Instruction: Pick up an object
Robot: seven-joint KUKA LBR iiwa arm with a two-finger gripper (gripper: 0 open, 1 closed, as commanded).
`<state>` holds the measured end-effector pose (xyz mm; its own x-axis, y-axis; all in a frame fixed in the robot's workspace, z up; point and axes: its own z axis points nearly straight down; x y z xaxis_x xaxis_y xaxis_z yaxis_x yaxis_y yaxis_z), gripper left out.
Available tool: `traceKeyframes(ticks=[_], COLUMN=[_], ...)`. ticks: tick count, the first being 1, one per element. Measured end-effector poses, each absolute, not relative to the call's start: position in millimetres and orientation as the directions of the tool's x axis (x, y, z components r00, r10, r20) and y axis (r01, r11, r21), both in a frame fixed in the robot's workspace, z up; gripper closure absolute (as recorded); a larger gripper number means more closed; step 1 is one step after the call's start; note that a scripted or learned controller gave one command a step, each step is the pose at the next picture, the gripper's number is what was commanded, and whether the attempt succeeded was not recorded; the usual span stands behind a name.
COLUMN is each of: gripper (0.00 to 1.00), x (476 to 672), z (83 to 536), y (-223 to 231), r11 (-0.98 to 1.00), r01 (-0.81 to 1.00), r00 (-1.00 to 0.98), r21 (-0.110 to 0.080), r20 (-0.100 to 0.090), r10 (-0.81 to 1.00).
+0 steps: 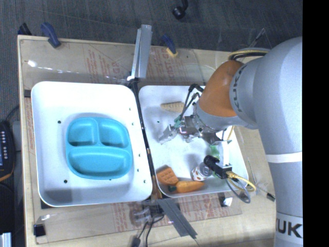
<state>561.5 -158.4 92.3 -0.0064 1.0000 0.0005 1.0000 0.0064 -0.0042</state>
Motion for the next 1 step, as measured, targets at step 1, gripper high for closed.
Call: traceKeyframes(ticks=[1], gripper=[0.00], x=[491.9], z=[92.5], y=[-179.1], r11=[0.009], r01=[1.000], r00=[-0.009], r21=[0.001], r20=[0.000], r10=[1.000])
